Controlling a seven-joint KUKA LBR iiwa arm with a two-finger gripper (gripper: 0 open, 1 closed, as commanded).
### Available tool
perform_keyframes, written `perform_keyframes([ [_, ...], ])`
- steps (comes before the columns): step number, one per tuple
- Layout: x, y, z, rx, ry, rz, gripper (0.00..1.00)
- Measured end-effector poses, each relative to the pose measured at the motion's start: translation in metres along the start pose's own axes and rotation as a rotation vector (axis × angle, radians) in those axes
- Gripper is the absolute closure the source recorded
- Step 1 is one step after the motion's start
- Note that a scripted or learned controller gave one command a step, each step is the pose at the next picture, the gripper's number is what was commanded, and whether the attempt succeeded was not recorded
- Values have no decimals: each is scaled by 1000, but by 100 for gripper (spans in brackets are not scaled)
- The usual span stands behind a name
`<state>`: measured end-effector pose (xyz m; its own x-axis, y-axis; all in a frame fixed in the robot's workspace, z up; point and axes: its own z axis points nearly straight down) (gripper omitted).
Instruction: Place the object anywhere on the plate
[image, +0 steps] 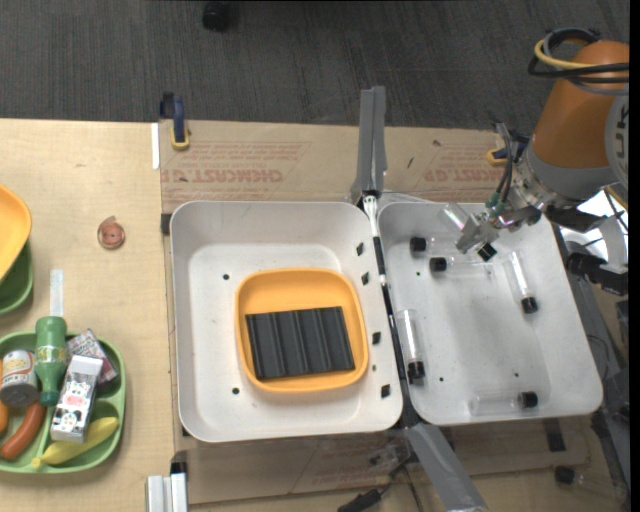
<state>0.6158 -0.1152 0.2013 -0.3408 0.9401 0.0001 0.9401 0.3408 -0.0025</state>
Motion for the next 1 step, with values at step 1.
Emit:
perform_keyframes([
  [1, 2, -2, 17, -1, 0, -182, 100],
])
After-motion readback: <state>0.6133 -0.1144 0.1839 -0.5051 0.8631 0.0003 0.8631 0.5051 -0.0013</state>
